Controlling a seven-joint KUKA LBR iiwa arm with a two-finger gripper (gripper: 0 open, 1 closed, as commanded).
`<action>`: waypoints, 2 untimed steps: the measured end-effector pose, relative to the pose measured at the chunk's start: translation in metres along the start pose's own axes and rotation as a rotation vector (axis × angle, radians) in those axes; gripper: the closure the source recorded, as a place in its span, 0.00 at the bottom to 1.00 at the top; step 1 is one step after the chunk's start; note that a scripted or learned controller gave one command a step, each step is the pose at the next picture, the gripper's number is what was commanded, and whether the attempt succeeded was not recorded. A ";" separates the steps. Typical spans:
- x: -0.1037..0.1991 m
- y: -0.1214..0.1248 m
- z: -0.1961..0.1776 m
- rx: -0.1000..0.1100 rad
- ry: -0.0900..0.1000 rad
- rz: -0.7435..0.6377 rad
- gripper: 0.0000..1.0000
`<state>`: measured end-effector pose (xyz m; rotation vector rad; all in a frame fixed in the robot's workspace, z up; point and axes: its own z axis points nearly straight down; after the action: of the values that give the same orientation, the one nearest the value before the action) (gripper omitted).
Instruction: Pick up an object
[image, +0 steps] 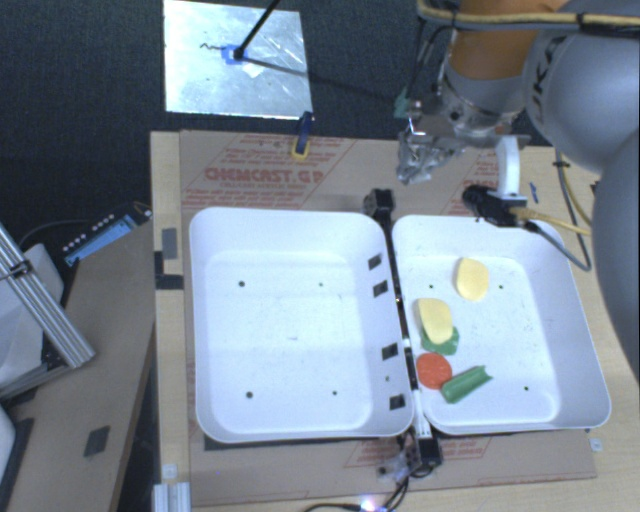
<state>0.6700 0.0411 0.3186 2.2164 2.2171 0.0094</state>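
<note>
1. The candidates for picking all lie in the right bin (560, 400): a pale yellow oval piece (472, 278) toward its 12 o'clock side, and nearer the middle a second yellow piece (435, 318) lying on a green leafy piece (446, 343).
2. At about 6 o'clock from that pair sit a red round piece (433, 371) and, touching or just beside it at 3 o'clock, a green pod-shaped piece (466, 382).
3. The oval stands well apart from the rest, so I judge it the easiest to take; the clustered four crowd each other and could shift together.
4. The left bin (290, 330) sits across the black hinged divider (392, 300), at 9 o'clock from the objects.
5. The tool (417, 165) hangs beyond the right bin's far rim, at 12 o'clock from the objects, over the cardboard on the tabletop (260, 170); nothing is between its fingers, and whether they are apart or together I cannot tell.
6. The pick seems not yet begun: the tool must come toward 6 o'clock and descend.
</note>
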 end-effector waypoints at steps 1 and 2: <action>0.084 -0.001 -0.059 0.000 0.006 -0.012 1.00; 0.106 0.000 -0.092 0.003 0.003 -0.007 1.00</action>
<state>0.6687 0.1472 0.4101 2.2118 2.2275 0.0088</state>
